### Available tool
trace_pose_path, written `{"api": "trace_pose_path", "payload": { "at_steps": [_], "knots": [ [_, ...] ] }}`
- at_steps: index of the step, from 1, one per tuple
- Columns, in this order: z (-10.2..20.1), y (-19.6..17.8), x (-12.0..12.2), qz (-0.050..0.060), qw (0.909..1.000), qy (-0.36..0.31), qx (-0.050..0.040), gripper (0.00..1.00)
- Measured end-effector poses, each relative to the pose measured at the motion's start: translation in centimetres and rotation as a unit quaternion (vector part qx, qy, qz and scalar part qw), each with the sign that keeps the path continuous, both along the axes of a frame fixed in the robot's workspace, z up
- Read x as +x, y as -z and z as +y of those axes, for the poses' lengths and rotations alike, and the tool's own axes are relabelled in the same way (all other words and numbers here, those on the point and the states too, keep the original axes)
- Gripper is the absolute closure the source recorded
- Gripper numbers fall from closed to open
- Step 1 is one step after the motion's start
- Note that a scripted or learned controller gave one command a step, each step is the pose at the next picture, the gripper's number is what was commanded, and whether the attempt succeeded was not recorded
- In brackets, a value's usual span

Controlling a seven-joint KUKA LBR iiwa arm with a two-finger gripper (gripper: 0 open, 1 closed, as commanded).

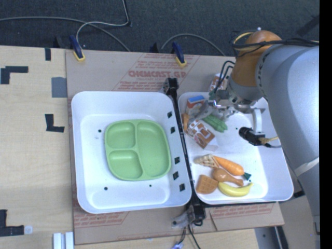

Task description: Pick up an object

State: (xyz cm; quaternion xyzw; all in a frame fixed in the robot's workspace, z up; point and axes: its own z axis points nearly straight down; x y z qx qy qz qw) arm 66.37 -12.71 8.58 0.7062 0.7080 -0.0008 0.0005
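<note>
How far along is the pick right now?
Nothing looks picked yet. The hand is low in the right bin, over the green toy near the small carton; whether it grips anything is unclear. The carrot and banana lie untouched. Grasping and lifting remain.

The arm [293,102] is smooth, rounded grey. An orange band [249,66] rings it above the wrist. Black cables loop there.

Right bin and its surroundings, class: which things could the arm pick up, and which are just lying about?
For the job: gripper; green toy; brown box; carrot; banana; waffle.

Lying about: green divided plate; blue clamps; cables.
</note>
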Motion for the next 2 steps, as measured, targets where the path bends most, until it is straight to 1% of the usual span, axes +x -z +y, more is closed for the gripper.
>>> {"api": "trace_pose_path", "payload": {
  "at_steps": [1, 2],
  "knots": [
    [0.0, -1.0, 0.0, -0.001, 1.0, 0.0, -0.0009, 1.0],
    [6.7, -9.9, -6.4, -0.001, 1.0, 0.0, 0.0014, 1.0]
  ]
}}
